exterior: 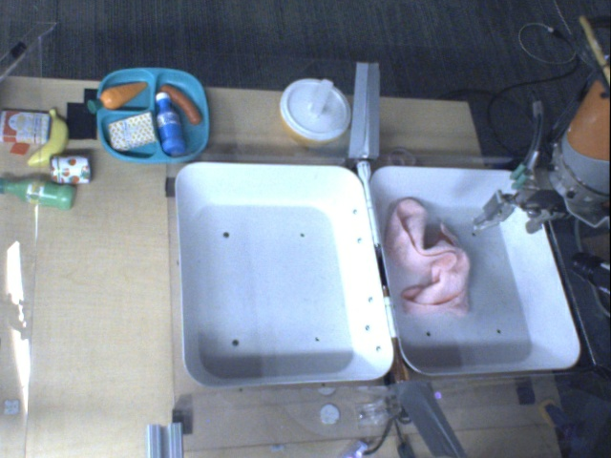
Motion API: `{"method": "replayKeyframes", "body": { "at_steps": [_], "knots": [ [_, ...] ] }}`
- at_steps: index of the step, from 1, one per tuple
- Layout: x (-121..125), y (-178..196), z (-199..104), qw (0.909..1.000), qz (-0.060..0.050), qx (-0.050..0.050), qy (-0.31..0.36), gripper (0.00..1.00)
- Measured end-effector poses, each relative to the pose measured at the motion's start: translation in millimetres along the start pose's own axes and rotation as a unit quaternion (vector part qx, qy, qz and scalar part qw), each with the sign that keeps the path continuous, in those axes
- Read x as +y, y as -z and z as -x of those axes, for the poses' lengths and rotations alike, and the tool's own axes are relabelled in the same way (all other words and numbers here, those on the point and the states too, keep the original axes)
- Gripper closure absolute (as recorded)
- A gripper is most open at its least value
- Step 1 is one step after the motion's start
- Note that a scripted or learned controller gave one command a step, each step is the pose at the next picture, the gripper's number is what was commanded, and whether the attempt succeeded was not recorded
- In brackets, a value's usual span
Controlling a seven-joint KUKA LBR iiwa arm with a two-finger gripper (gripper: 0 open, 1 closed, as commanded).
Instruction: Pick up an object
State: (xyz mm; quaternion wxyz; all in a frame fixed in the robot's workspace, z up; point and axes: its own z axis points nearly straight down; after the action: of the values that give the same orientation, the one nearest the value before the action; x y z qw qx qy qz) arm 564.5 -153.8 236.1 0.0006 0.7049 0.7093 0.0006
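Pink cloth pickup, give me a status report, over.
Hand over right bin, beside pink cloth, nothing seen between its fingers. Cloth crumpled in bin's left half, not lifted. Nothing in the way.

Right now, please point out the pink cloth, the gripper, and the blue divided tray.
pink cloth (430, 267), camera view, on its bunched middle.
gripper (487, 218), camera view, at its fingertips over the right bin.
blue divided tray (199, 113), camera view, on its right rim.

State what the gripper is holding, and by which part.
Nothing. The gripper sits above the right bin, apart from the pink cloth.
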Motion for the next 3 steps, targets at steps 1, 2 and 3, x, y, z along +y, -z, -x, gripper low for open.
{"method": "replayKeyframes", "body": {
  "at_steps": [1,2,3],
  "knots": [
    [-8,31,19,1.0,0.001,-0.001,-0.001,0.0],
    [7,-103,-20,0.9976,0.0,0.0,0.07,0.0],
    [51,-147,-62,0.9946,0.005,-0.001,0.104,0.0]
  ]
}}
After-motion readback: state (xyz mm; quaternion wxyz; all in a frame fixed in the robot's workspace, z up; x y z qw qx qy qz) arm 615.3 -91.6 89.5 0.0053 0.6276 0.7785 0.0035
